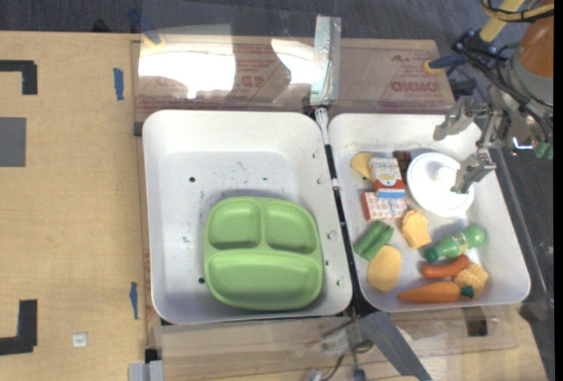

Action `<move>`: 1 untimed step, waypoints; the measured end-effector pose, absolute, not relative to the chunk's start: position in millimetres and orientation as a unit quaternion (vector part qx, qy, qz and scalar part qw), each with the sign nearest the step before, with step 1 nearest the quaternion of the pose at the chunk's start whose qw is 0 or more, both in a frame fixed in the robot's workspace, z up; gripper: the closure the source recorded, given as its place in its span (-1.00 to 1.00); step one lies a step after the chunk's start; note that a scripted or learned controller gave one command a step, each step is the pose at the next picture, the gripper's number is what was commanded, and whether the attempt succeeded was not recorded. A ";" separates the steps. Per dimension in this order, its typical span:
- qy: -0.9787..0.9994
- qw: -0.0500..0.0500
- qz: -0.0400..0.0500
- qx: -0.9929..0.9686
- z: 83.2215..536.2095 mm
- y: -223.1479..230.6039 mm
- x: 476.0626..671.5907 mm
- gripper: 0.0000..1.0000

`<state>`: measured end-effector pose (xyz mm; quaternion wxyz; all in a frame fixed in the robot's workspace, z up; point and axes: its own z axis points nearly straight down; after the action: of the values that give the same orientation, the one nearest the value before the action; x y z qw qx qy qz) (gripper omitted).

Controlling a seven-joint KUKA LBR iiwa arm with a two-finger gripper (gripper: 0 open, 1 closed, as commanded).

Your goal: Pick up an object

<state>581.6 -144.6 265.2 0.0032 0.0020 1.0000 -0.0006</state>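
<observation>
Two bins side by side on the bench: left bin (167, 150) far left of the jaws, holding a divided tray (262, 254). Right bin (515, 269) directly below the gripper (471, 155). Just under and left of the jaws, a round dish (435, 181). Further left, a small carton (385, 186), with a curved piece (361, 164) beyond it. Nearer the camera than the jaws, a cluster of toy foods: a pod (373, 238), a rounded fruit (384, 267), a carrot (431, 292), a corn cob (473, 275).
</observation>
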 end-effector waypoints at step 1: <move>0.999 0.007 -0.001 -0.050 115.5 -217.5 587.9 -1.00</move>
<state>587.9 -217.5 115.5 0.0068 -0.0502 0.9987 -0.0013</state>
